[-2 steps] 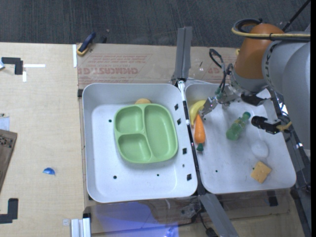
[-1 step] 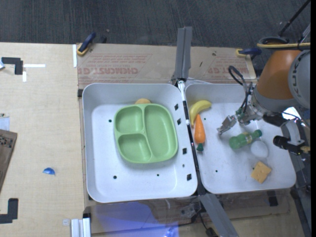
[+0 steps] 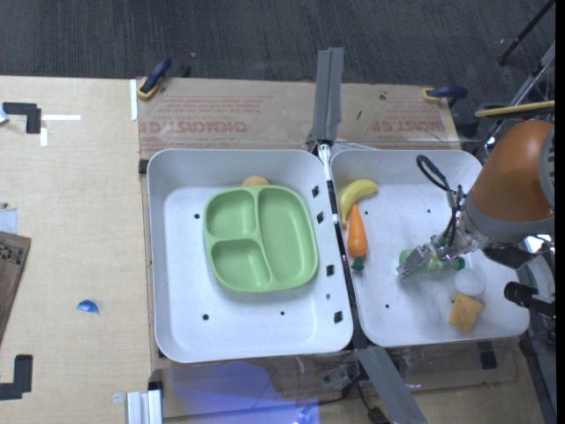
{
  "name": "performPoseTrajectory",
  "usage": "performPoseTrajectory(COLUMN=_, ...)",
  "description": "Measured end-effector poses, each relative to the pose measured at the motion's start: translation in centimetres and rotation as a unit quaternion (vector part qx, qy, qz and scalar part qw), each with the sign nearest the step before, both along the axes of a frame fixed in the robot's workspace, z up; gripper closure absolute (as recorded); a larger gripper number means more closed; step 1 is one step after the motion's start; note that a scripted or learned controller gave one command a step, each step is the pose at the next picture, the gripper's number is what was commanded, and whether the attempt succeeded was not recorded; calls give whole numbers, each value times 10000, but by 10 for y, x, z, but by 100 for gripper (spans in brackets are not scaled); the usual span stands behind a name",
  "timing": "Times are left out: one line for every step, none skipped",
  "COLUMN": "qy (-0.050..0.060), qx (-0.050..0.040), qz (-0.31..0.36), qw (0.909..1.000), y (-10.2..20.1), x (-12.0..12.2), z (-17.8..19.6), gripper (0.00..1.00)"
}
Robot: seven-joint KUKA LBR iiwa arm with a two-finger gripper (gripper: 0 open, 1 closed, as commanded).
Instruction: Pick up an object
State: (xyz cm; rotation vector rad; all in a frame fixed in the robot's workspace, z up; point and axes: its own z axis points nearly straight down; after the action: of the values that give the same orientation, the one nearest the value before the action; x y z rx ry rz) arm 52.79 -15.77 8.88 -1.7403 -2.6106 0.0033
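The right bin holds a yellow banana and an orange carrot along its left wall. A tan block and a pale white object lie near its front right corner. My gripper is low in the middle of this bin, pointing left from the grey and orange arm. A small green object lies right at the gripper, partly covered by it. I cannot see whether it is gripped.
The left bin holds a green divided plate, with a small yellow-orange thing peeking out behind its far edge. A raised divider separates the two bins. Black cables hang near the wrist.
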Motion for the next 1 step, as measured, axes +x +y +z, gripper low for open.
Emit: performPoseTrajectory(qy=28, qx=8, qz=-15, qw=10000, y=-1, x=0, z=4, gripper=100)
